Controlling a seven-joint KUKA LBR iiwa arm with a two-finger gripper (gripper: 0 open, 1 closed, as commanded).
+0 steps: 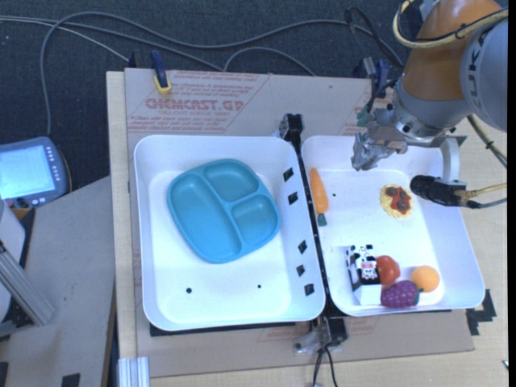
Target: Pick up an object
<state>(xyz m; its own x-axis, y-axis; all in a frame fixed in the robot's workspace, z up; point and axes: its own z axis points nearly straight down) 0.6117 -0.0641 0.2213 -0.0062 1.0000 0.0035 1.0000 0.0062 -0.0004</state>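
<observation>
claw (364,161): over upper part of right bin (451,216), whether parted or closed cannot be told, nothing seen in its grip | carrot (318,190): lies by right bin's left wall, long axis running near-to-far, slightly slanted | pizza toy (396,201): mid-bin | near corner: cow toy (364,265), tomato (388,269), orange (425,279), grapes (400,295) clustered | left bin (153,216): blue divided plate (224,210)
</observation>
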